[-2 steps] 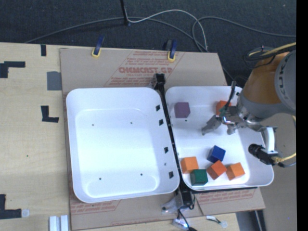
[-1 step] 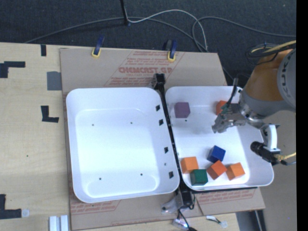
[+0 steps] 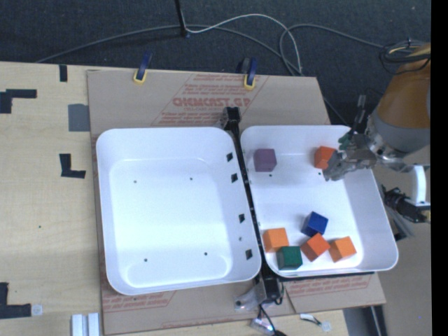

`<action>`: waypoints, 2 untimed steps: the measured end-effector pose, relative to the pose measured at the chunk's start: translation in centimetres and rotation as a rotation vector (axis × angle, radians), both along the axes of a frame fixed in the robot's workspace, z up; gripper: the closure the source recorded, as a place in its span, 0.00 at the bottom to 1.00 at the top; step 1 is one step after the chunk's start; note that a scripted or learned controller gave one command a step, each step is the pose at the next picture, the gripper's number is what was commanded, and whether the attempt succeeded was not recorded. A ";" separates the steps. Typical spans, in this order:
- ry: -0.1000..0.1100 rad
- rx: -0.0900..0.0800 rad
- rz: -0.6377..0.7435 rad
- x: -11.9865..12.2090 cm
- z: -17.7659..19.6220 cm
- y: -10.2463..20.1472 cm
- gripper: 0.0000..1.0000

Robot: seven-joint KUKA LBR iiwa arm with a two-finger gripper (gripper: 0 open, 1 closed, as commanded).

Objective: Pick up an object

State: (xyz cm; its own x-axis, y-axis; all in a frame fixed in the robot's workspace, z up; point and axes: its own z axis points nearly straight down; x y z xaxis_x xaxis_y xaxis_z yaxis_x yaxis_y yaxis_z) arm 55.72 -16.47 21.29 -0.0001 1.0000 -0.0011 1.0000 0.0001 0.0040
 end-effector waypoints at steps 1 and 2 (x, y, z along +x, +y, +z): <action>0.000 0.000 0.001 0.5 4.4 0.6 1.00; 0.003 0.001 0.000 0.5 6.3 0.6 1.00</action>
State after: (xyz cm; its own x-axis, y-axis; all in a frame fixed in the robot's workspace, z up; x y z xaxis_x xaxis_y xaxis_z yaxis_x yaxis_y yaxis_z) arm 56.20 -15.91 27.61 -0.0003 1.0000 -0.0003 1.0000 0.0003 0.0011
